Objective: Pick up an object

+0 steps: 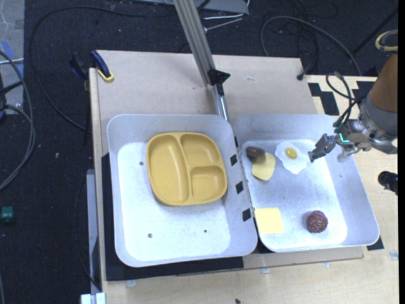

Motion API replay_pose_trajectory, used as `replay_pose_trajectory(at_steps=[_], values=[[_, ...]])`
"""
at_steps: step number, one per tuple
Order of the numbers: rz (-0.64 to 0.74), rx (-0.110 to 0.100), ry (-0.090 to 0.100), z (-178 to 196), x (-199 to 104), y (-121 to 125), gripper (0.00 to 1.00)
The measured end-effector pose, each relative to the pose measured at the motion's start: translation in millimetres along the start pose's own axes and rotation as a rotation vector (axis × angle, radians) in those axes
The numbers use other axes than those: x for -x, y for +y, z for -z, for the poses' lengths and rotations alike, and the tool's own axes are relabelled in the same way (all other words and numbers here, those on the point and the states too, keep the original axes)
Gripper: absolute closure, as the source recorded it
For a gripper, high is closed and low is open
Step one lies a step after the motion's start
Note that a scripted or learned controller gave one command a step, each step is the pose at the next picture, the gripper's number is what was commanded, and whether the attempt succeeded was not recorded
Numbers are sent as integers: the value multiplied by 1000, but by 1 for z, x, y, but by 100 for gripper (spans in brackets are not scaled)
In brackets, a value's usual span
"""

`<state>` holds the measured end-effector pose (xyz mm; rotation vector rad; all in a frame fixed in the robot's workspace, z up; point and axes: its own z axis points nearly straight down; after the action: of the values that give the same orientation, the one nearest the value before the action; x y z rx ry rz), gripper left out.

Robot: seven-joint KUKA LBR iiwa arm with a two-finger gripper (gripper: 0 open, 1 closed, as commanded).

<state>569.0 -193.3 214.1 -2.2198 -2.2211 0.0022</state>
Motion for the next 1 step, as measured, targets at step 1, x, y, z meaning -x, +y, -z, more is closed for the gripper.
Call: replay_pose_trajectory(at_steps=[1], values=[[0,2,-1,1,0,1,0]])
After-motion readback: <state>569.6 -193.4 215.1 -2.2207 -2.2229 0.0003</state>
